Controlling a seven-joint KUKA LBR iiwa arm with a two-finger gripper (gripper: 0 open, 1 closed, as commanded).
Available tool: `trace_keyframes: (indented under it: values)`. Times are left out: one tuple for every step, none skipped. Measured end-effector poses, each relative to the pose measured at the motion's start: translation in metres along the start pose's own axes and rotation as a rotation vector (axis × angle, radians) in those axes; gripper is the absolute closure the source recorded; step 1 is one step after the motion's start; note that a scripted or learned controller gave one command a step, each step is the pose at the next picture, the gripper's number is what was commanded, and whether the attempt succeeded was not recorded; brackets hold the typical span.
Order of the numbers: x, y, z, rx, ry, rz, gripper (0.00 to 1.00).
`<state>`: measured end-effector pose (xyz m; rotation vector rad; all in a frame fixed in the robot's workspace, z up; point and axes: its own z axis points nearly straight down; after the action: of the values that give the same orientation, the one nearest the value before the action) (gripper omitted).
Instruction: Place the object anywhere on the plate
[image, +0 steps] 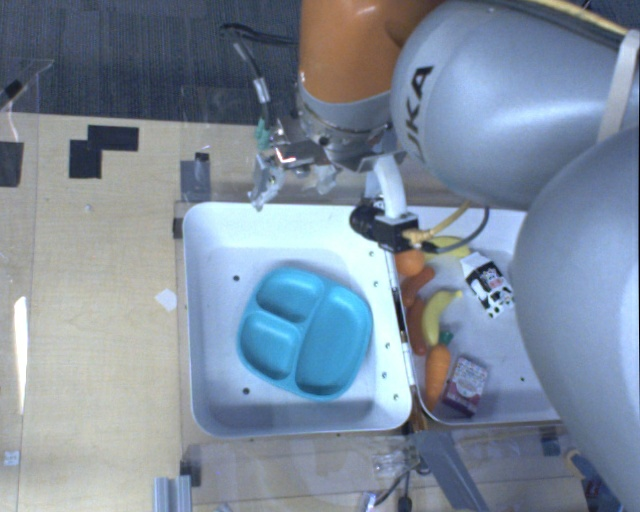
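The gripper (268, 185) hung at the far rim of the left bin (205, 300), and I cannot tell whether it was open or shut, because it was small and blurred against the bench. Nothing could be seen held in it. The blue plate (305, 332) lay in the middle of the left bin with all its compartments bare.

The objects lay in the right bin (530, 405): a carrot (437, 368), a banana (438, 310), a small purple box (464, 385) and a white item with black patches (487, 284) (perhaps a toy cow). They were crowded together near the wall between the bins, some touching.

In my judgement, the risk was a failed grasp: in such a crowd the gripper might catch two things, or push one against the wall. The rounded carrot and banana might also slip out during the carry and fall beside the plate.

On the arm, the letters "KU" (420, 95) could be read. The label on the purple box was too small to read.
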<state>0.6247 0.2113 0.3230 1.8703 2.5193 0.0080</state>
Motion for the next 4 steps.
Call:
trace_keyframes:
  values:
    - [0.0000, 0.0000, 0.0000, 0.000, 0.000, 0.000, 0.00]
    - [0.0000, 0.0000, 0.0000, 0.000, 0.000, 0.000, 0.00]
    - [0.0000, 0.0000, 0.0000, 0.000, 0.000, 0.000, 0.00]
    - [0.0000, 0.0000, 0.0000, 0.000, 0.000, 0.000, 0.00]
